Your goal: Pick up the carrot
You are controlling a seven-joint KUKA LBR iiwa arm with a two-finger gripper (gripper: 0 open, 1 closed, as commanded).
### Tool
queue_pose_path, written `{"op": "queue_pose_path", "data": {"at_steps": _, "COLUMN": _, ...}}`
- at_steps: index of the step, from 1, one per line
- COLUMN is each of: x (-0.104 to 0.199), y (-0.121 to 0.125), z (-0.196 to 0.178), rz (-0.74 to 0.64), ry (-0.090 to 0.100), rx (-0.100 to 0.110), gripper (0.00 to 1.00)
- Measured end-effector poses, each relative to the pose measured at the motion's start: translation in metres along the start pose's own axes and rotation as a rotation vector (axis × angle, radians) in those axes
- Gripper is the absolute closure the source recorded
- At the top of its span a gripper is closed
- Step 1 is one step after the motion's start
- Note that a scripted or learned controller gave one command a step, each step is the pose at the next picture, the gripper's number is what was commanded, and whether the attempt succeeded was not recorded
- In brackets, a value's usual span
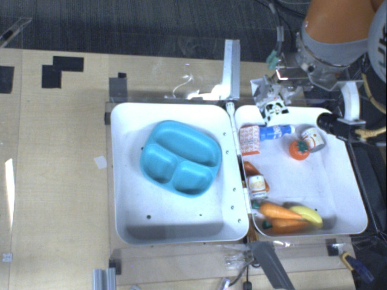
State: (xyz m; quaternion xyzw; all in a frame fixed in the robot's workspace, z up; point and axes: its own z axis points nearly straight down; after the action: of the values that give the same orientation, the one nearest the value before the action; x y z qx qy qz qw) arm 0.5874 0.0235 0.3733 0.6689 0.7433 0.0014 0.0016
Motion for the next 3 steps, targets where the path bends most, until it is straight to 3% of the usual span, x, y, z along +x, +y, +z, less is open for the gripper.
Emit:
{"op": "queue_pose_path", "data": {"at_steps": 1, "x": 0.101, "y": -0.022, "z": 0.168, "rz": -0.131, "ry": 0.001, "rx": 0.004, "gripper": 1.0}}
{"op": "queue_pose_path", "data": {"at_steps": 2, "x": 0.018, "y": -0.017, "z": 0.109, "rz": -0.271, "ry": 0.0, "rx": -0.001, "gripper": 1.0}}
{"op": "queue_pose_path", "data": {"at_steps": 3, "x": -0.031, "y": 0.007, "z": 0.16, "rz": -0.144, "ry": 0.001, "rx": 0.002, "gripper": 1.0}}
